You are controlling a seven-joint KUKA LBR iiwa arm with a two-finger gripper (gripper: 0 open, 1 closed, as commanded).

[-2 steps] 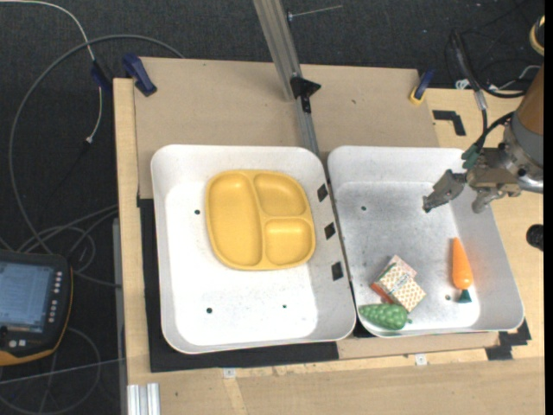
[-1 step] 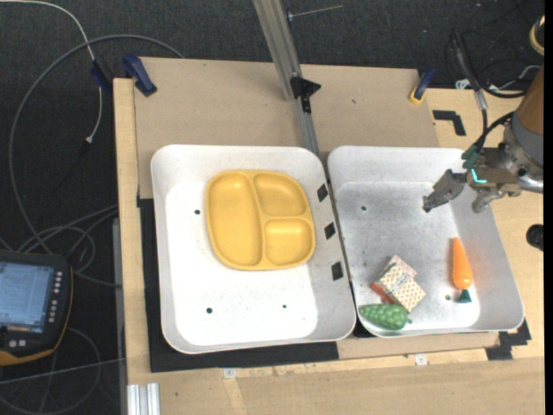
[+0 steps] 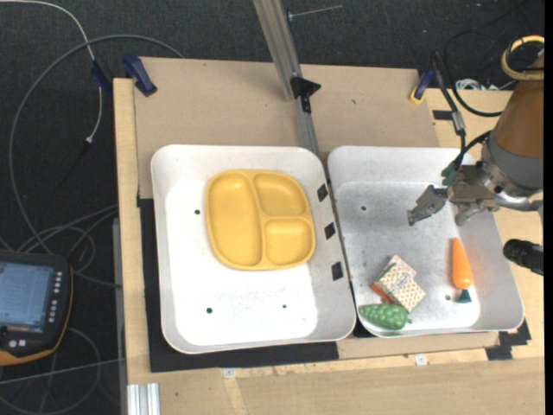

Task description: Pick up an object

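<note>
Looking into the right bin [image 3: 363, 175], you find three small things gathered toward its near side: an orange carrot [image 3: 460, 264] lying lengthwise near the right wall with its green tip pointing to the near edge, a small patterned packet [image 3: 401, 283] to the left of it, and a green bumpy vegetable [image 3: 384, 316] just nearer than the packet, against the near rim. A thin red piece [image 3: 383, 292] lies at the packet's left edge, touching it.

Your gripper [image 3: 442, 207] hovers over the right bin, further back than the carrot and slightly to its left. Its two fingers are spread apart, one pointing left over bare white floor and the other toward the right, and you can see nothing between them. None of the three things is touched by it.

Beside it, the left bin [image 3: 173, 232] holds a yellow divided tray [image 3: 259, 218] with three compartments, set toward the far middle. Both bins rest on the wooden bench [image 3: 216, 102], with a metal bar [image 3: 276, 24] slanting in from the far side between them.
</note>
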